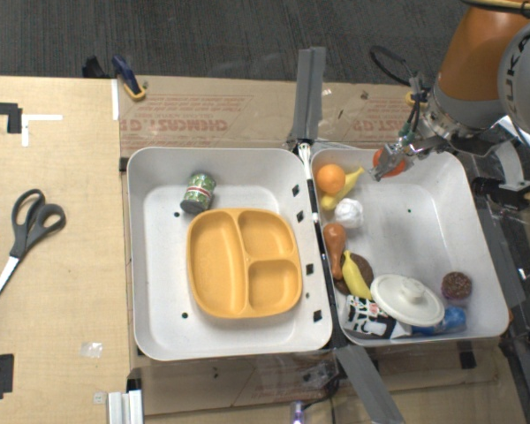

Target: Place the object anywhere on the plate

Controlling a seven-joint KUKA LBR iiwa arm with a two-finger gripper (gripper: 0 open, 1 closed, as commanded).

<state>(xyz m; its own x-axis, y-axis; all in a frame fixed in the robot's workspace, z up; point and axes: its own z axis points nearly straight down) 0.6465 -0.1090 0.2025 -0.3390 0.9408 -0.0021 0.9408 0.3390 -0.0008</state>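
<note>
Figure: overhead slanted view of the table and its two bins. The yellow plate (245,261), divided into three compartments, lies in the left bin (150,263), toward its right half, with nothing resting on it. A small green can (197,193) lies on its side just beyond the plate's upper-left corner, close to it. The right bin (424,210) holds the loose objects, mostly along its left wall and near edge: an orange (330,178) at the far left corner, a white crumpled item (348,212) just below it, a banana (356,276) over brown pieces, a white lidded dish (408,300), a black-and-white package (368,319), a dark red round item (457,284) and a blue piece (454,318). Which of these is the task object cannot be told. The pincer (390,160) hangs over the far edge of the right bin, beside the orange; whether it is spread or pressed together cannot be told. Scissors (22,228) lie on the table well left of the bins.
</note>
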